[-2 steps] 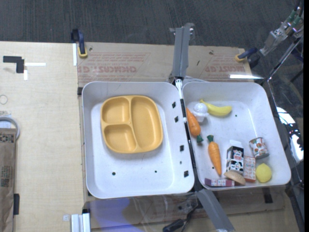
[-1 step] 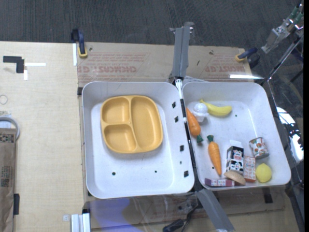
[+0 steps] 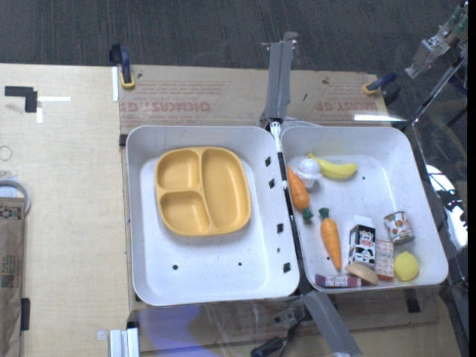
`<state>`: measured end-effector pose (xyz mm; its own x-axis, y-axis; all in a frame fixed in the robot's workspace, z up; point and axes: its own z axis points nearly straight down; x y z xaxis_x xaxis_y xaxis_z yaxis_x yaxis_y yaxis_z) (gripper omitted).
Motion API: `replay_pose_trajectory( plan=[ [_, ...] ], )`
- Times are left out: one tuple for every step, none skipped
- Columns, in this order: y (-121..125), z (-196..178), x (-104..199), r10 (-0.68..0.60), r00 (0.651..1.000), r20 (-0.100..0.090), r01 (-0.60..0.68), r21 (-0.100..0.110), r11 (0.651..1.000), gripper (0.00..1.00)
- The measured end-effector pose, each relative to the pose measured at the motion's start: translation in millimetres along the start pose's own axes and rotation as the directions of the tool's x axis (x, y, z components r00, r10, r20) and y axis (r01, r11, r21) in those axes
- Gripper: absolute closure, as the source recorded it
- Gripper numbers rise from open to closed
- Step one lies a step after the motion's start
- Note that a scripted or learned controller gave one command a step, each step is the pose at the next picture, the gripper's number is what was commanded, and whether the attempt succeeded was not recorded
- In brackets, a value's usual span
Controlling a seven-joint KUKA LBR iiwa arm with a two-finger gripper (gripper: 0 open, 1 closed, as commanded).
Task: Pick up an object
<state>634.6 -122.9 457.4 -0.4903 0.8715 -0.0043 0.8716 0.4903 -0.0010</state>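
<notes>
1. Toy carrot (image 3: 331,242), one of the pickable objects, is lying lengthwise near the middle of the right bin (image 3: 416,171), green top pointing to the far side.
2. A second carrot (image 3: 298,190) is lying against the bin's left wall, just beside a small white round object (image 3: 309,167).
3. A yellow banana (image 3: 335,169) is resting near the far wall, touching the white object.
4. A cow-print milk carton (image 3: 363,245) is sitting right of the first carrot, with a small can (image 3: 399,227) and a yellow lemon (image 3: 407,266) further right.
5. A thin reddish box (image 3: 384,259), a bread-like slice (image 3: 362,274) and a dark red bar (image 3: 331,280) are crowding the near wall.
6. The left bin (image 3: 135,222) is holding a yellow divided plate (image 3: 202,190), lying flat.
7. The gripper (image 3: 444,39) is hanging at the top right corner, well apart from the objects; I cannot tell whether it is released or clenched.
</notes>
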Motion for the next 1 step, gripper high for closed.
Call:
replay_pose_trajectory(
  plan=[
    [1.1,-8.2,-0.8,-0.001,1.000,0.001,0.001,0.000,1.000,1.00]
  ],
)
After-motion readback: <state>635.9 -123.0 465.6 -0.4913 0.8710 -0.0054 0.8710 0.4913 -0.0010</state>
